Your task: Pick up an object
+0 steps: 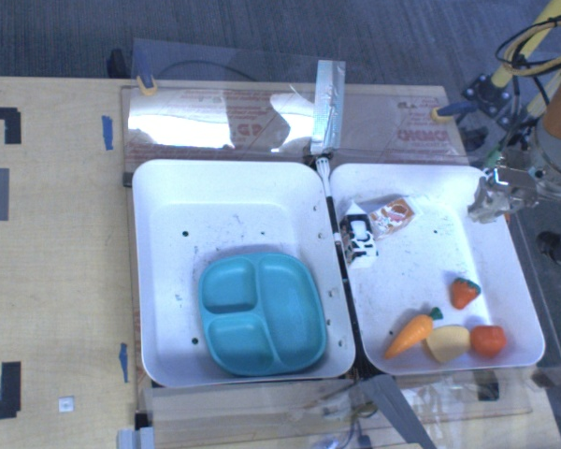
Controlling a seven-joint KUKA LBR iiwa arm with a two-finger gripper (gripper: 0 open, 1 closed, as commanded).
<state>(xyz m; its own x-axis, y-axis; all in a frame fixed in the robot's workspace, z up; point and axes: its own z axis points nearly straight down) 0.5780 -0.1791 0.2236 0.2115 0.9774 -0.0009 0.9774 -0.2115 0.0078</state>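
Nearest the camera, along the front wall of the right bin (528, 330), a row of toy foods: a carrot (409, 335), orange with a green top, lying at a slant; a pale yellow piece (447, 343) touching it; and a red-orange tomato (488, 340) just beside that, closest to the bin's front right corner. A little farther back, apart from the row, a small strawberry (464, 292) with a green cap.

In the left bin (159, 251), toward its front, a teal divided plate (262, 312) with three compartments, lying flat; nothing sits in the compartments.

Mid-depth, right bin, against the wall shared with the left bin: a small white packet (390, 216) with red-orange print, and just in front of it a black-and-white item (358, 238), details too small to tell.

At the right bin's far right corner, the end effector (491, 197), a grey metal part above the bin's rim; whether its fingers are apart or closed I cannot tell. Nothing is visibly held. It is well apart from the toy foods.

Behind both bins, a clear plastic sheet (224, 120) with red lettering and a taped upright strip (328, 106) over the seam. The tabletop (51, 279) is light wood with black corner marks and blue tape tabs. Yellow and black cables (533, 40) at the far right.
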